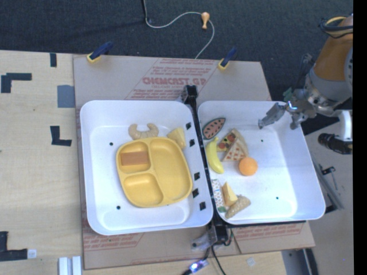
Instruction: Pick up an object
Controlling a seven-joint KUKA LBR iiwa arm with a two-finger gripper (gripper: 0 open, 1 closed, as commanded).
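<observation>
From the overhead camera, my gripper (282, 114) hangs over the far right rim of the right bin (298, 171), fingers spread apart with nothing between them, one finger (269, 118) slanting down toward the bin floor. The biggest risk I judge from here is that everything worth taking is bunched against the divider: the banana (214, 157) lies touching the pizza slice (234, 148), the watermelon slice (213, 127) sits just beyond them, and a descent there could clip two pieces at once or wedge a finger against the bin wall. The orange ball (248, 166) is the cleaner candidate, near the cluster but with bare floor on its right; being round, it could still roll off if I close off-centre. It lies nearer the camera than my gripper and to the view's left, well apart from it. The cheese wedge (229, 193) and a tan piece (238, 205) sit farther still, at the near left corner. The left bin (97, 153) holds a yellow divided tray (153, 172), well clear of me.
</observation>
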